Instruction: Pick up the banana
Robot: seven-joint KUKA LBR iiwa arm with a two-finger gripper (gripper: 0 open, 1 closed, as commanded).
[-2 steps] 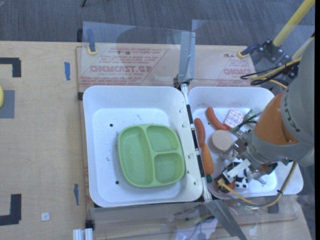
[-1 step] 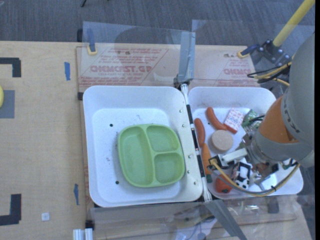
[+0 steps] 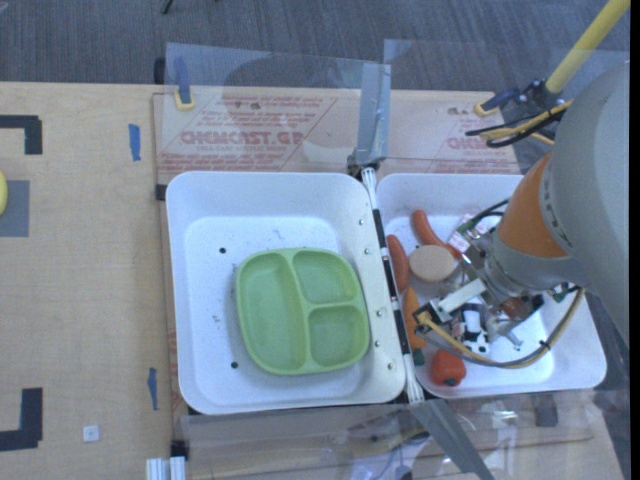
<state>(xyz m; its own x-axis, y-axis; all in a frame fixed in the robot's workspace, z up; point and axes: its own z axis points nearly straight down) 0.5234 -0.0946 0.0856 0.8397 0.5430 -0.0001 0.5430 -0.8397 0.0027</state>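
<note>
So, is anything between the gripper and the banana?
Cannot tell: the arm covers much of the right bin. Beside the gripper lie a beige round piece, orange sausage shapes and a red piece.

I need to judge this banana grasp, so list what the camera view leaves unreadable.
- Banana: none can be picked out; the arm covers much of the right bin.
- End effector: a blur of cables and parts, so its grip cannot be judged.
- Orange-red items by the right bin's left wall: partly covered and too blurred to name.
- Yellow object: cut off by the left edge.
</note>
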